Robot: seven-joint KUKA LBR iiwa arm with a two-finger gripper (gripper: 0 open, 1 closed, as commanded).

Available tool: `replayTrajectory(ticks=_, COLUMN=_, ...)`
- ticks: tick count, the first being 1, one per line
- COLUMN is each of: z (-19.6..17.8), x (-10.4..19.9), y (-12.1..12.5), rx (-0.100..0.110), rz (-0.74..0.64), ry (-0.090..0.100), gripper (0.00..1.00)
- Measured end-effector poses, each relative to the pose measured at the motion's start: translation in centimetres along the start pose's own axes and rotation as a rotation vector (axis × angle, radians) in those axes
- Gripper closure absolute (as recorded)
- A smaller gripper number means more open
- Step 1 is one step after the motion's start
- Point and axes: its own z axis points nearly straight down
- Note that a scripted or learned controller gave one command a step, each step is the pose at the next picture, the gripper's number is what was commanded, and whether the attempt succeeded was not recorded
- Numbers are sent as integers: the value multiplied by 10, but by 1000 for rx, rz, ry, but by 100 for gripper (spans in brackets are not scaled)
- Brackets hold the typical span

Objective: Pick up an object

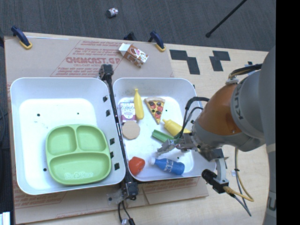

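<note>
The right bin [187, 89] holds several small items. These include a yellow bottle [138, 104], a pizza slice [155, 108], a pink-and-white packet [127, 110], a tan round disc [131, 131], a green block [160, 135], a yellow piece [172, 125], a red lump [136, 165] and a blue bottle [169, 166]. My gripper [169, 146] reaches in from the right and hangs low between the green block and the blue bottle. It is open, with nothing between its fingers. The arm hides the bin's right wall.
The left bin [18, 90] holds a green divided plate [78, 153]. A small red-and-white carton [134, 55] lies on the cardboard behind the bins. Blue-and-yellow clamps [157, 40] hold the board's far edge. A black hinge strip [112, 121] runs between the bins.
</note>
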Motion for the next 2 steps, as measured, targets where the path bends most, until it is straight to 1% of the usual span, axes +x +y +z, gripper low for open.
replayTrajectory(ticks=1, z=-10, x=1, y=1, rx=0, rz=-5, ry=1, gripper=100)
replayTrajectory(ticks=2, z=-131, x=-23, y=1, rx=-4, rz=-3, ry=-2, gripper=100)
